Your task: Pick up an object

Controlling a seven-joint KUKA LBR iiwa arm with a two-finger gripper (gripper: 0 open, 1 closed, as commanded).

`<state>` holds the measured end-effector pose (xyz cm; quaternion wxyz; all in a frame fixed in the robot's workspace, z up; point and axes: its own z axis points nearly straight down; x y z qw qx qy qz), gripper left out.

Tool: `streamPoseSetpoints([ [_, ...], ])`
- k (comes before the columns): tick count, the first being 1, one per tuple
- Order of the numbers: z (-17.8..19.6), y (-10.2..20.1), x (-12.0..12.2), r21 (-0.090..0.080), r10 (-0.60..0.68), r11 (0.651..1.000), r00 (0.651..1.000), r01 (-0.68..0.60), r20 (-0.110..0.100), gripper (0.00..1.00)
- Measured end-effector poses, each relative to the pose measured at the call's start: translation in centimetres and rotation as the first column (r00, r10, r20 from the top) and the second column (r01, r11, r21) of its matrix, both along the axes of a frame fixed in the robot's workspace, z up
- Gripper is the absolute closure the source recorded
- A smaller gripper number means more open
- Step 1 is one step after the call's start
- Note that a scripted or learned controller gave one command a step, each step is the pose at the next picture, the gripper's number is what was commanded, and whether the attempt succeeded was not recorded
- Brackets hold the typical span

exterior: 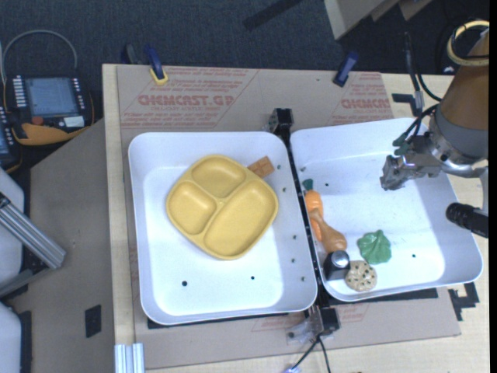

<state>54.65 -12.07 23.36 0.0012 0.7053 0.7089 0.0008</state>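
Bench: cardboard-topped, bearing two white bins. Left bin [155,231]: one yellow divided plate [221,206], one small brown block [262,166] at its far edge. Right bin [458,266]: orange carrot-shaped toy [317,217] along the left wall; dark round piece [336,263], cookie [360,275] and green leafy piece [375,246] clustered near the front. My pincer [400,172]: above bare floor at the right bin's far side, well apart from all items, holding nothing; whether apart or together I cannot tell. Recommended: travel toward the green piece, centre over it, descend straight, avoiding the cookie just beside it.
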Motion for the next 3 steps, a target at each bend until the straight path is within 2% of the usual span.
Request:
streamPoseSetpoints([
  [1,-0.1,5.6,2.5,0.001,0.002,1.0,1.0,-0.002,0.001,1.0],
  [3,0.8,15.6,5.3,0.001,0.0,1.0,1.0,0.0,0.0,1.0],
])
